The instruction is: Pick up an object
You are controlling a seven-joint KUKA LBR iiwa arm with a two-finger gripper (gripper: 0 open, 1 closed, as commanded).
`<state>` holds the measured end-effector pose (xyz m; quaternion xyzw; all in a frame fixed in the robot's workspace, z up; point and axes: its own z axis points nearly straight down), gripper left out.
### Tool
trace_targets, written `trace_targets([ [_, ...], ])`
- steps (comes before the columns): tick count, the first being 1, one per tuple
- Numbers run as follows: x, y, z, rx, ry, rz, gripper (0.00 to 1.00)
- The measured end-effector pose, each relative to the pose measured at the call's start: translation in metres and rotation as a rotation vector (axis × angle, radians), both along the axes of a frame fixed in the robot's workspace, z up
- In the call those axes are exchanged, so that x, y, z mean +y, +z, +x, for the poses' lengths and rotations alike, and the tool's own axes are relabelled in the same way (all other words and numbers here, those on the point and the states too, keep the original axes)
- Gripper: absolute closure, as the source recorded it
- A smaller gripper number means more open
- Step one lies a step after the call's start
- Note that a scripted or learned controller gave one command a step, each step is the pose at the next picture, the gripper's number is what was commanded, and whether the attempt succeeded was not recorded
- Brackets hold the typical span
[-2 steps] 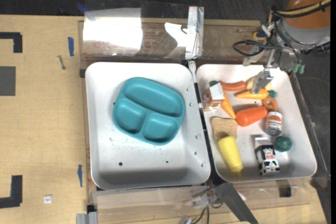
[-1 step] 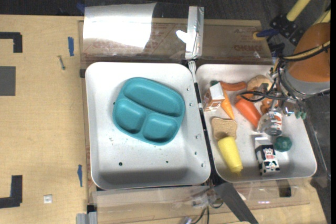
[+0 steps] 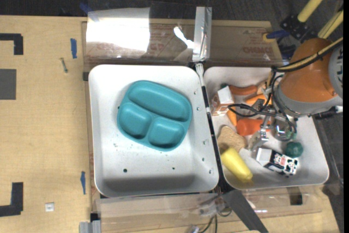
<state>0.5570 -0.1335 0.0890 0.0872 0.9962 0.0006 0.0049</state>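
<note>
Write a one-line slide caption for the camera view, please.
KUKA arm's tool low in the cluttered right bin; teal tray in the left bin.

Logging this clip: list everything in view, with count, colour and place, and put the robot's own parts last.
Bins: two, white, side by side on the bench.
Divided plate: one, teal, in the left bin.
Banana: one, yellow, front of the right bin.
Ball: one, dark green, right bin.
Black-and-white block: one, right bin, beside the ball.
Tan piece: one, right bin, behind the banana.
Orange items: count unclear, back of the right bin.
Gripper: one, metallic, low over the right bin.
</note>
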Motion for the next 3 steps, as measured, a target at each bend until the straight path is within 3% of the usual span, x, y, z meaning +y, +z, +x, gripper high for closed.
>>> trace_targets([
  [1, 0.041, 0.0, 0.002, -0.002, -0.076, -0.002, 0.0],
  [2, 0.041, 0.014, 0.006, -0.014, -0.073, -0.004, 1.0],
  [3, 0.082, 0.152, 0.049, -0.008, -0.142, 0.002, 1.0],
])
